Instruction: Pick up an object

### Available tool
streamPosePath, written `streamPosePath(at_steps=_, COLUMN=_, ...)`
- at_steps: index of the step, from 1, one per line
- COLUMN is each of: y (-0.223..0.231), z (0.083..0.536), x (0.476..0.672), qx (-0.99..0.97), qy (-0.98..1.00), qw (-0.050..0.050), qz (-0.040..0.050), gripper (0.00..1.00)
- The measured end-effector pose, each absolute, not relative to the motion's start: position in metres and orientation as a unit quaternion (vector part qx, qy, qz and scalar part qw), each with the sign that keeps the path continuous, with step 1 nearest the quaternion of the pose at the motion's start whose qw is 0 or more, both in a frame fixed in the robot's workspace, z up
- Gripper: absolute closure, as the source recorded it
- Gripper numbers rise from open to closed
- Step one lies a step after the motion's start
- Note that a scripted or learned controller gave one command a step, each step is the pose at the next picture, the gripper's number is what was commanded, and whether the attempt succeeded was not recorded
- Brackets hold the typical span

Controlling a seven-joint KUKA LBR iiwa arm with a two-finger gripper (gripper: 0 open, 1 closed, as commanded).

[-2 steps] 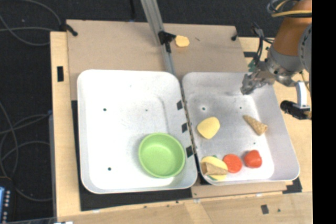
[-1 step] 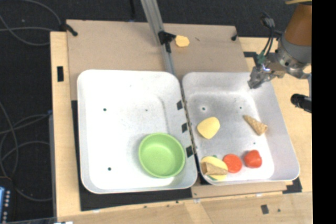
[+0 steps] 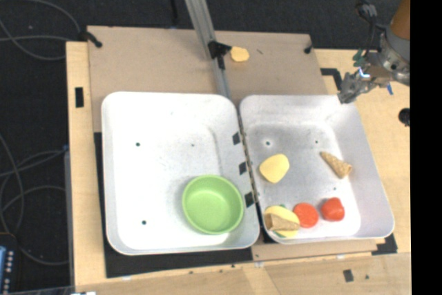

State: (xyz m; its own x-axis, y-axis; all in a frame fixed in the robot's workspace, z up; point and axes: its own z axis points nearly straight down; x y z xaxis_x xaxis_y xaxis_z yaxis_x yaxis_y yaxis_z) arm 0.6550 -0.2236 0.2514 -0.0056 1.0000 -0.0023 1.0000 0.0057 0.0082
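Green bowl (image 3: 213, 204) sits low in left bin (image 3: 138, 121); right bin (image 3: 304, 114) holds yellow lump (image 3: 274, 168), cone (image 3: 335, 164), two red balls (image 3: 306, 215), sandwich-like piece (image 3: 282, 222). Gripper (image 3: 353, 85) hovers at right bin's far right corner, well apart from all; can't tell its state. Nothing picked, whole grasp left. No readable writing

The KUKA arm (image 3: 399, 24) is showing an orange-brown, rounded band at the frame's right side, with a grey metal wrist section sitting below it. Black cabling and a small black fitting are jutting out near the wrist, and the gripper (image 3: 350, 88) is appearing as a compact cluster of grey and dark metal parts, with a faint bluish glint.
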Motion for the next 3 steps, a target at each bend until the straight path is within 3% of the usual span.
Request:
streamPosePath(at_steps=2, y=-0.125, z=0.232, x=0.631, qx=0.705, qy=0.709, qw=0.0, qz=-0.0003, gripper=1.0)
streamPosePath(at_steps=3, y=-0.072, z=0.238, x=0.606, qx=0.705, qy=0.71, qw=0.0, qz=0.0008, gripper=1.0)
